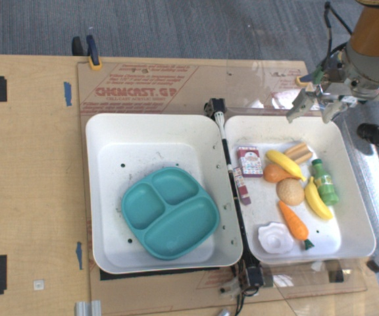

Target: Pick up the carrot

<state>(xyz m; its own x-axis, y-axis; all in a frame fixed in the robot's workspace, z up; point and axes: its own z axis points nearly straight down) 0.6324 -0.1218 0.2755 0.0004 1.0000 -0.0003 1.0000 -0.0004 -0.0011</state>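
The carrot [294, 222], orange with a small green tip, lies in the lower part of the right bin [355, 196], pointing down and to the right. It rests just below a tan round bun [290, 191] and beside a white cup-like piece [276, 237]. My gripper [317, 106] hangs open over the bin's far rim, well above and behind the carrot, with nothing between its fingers.
The right bin also holds two bananas [285, 163] [317, 199], a green bottle [324, 180], a red packet [249, 162], an orange piece [275, 174] and a bread roll [299, 152]. A teal divided plate [170, 211] lies in the left bin [110, 143].
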